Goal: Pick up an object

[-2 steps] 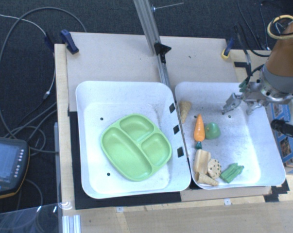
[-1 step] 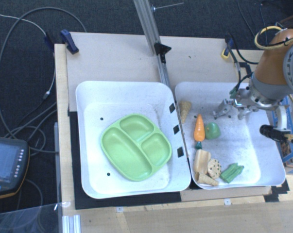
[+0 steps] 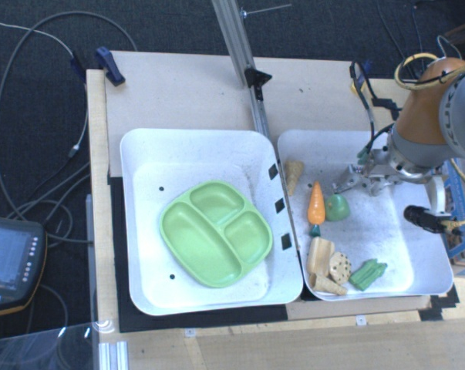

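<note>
My gripper [image 3: 354, 181] hangs over the right bin [image 3: 386, 230], near its upper middle, with the arm coming in from the right. Nothing shows between its fingers. Just below and left of it lie a small green rounded piece [image 3: 338, 206] and an orange carrot [image 3: 316, 203], side by side. A pale cone-like piece [image 3: 294, 176] rests by the bin's left wall. At the bin's front sit a tan block [image 3: 319, 254], a spotted cheese-like piece [image 3: 339, 266] and a green leafy piece [image 3: 368, 274].
The left bin [image 3: 139, 160] holds a light green divided plate [image 3: 217, 232]. A slanted metal rail [image 3: 240, 45] runs down between the two bins. Bare white floor lies in the right bin's middle and right part.
</note>
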### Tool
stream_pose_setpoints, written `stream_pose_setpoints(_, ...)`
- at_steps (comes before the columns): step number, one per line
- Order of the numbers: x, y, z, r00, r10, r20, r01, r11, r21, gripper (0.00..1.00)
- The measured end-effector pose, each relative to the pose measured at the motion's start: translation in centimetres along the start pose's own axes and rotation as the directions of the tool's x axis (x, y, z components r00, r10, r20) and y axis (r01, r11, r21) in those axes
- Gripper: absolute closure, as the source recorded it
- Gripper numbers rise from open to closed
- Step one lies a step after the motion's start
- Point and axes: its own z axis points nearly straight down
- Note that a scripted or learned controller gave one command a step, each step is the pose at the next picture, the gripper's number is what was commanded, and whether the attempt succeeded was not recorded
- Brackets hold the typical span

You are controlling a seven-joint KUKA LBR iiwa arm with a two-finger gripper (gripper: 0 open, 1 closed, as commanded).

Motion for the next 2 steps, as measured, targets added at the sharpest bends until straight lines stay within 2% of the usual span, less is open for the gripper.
stream_pose_setpoints(1,0.0,0.1,-1.3,1.000,-0.001,0.000,0.001,1.000,-0.005,1.00)
stream_pose_setpoints(2,0.2,0.5,-5.8,1.000,0.000,0.003,0.000,1.000,-0.011,1.00)
